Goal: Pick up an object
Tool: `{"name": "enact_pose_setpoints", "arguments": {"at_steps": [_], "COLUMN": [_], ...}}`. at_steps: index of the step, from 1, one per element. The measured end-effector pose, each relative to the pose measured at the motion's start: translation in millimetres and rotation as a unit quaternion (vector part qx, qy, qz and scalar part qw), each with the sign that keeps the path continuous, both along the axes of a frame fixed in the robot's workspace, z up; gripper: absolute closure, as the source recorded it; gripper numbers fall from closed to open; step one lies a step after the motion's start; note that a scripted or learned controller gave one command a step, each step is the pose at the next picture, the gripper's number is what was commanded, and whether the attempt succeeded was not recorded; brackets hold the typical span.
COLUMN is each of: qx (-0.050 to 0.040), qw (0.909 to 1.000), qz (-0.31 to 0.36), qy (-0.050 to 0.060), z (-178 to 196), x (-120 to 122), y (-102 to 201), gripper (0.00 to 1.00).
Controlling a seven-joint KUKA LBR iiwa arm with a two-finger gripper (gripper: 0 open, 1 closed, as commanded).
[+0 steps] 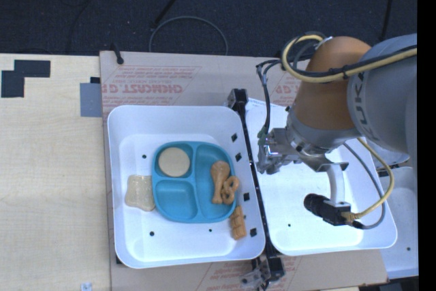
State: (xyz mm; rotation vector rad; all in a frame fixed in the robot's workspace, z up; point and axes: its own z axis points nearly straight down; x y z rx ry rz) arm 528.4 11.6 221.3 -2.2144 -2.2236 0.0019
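a small tan piece (238, 224) is seen nearest, beside the blue tray (178, 204) in the left bin (136, 123); it is judged light, stiff, best pinched across. farther, the gripper (267, 159) is seen; its state cannot be told.

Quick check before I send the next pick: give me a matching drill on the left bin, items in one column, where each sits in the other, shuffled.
Items:
1. round tan disc
2. pretzel-shaped piece
3. pale flat piece
4. small brown piece

Places:
A. bin floor, left of the blue tray
B. tray's upper left compartment
C. bin floor, below the tray's right corner
D. tray's right compartment

Pairs: 1-B, 2-D, 3-A, 4-C
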Motion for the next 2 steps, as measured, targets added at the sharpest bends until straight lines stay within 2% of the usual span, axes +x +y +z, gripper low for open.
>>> {"name": "enact_pose_setpoints", "arguments": {"at_steps": [2], "qx": [-0.0005], "qw": [1.0000], "qz": [0.000], "qy": [0.001], "z": [-7], "x": [-8], "y": [91], "gripper": [1.00]}}
